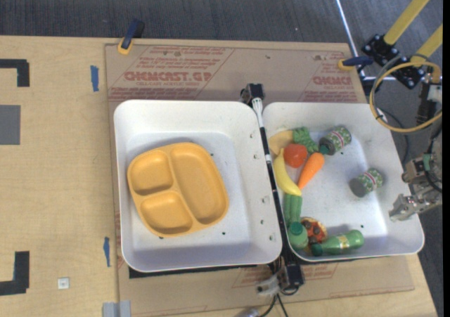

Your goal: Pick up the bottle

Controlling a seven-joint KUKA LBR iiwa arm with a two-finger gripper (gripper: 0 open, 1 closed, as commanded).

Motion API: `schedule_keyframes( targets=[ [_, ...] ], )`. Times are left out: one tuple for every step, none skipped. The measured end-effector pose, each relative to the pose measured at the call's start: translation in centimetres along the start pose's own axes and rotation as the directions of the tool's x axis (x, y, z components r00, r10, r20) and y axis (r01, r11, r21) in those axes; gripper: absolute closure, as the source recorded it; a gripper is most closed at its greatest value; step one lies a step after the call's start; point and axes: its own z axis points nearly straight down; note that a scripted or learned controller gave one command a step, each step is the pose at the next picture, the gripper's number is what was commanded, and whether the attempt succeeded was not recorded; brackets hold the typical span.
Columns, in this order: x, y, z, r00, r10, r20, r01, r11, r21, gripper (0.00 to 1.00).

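Yellow tray (177, 188) – white bins (133, 126); green bottle (339, 242), orange carrot (310, 170).

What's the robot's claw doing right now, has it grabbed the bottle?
Gripper: at the right bin's right edge, grip cannot be told. The bottle lies in the bin, untouched.

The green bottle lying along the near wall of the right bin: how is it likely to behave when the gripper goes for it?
The green bottle lies on its side, so a nudge would probably roll it. It looks like smooth moulded plastic, likely light, stiff and somewhat slippery. It sits close to the right bin wall and next to other toys, so finger room seems tight. The gripper is at the bin's right rim.
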Motion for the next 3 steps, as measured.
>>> schedule_keyframes(
  targets=[
    [0.0,0.0,0.3,0.974,-0.228,0.000,0.228,0.974,0.000,1.00],
    [-0.7,0.1,9.2,0.788,-0.616,0.001,0.616,0.788,-0.003,1.00],
    [-7.1,0.3,9.2,0.599,-0.801,-0.003,0.801,0.599,-0.004,1.00]
  ],
)
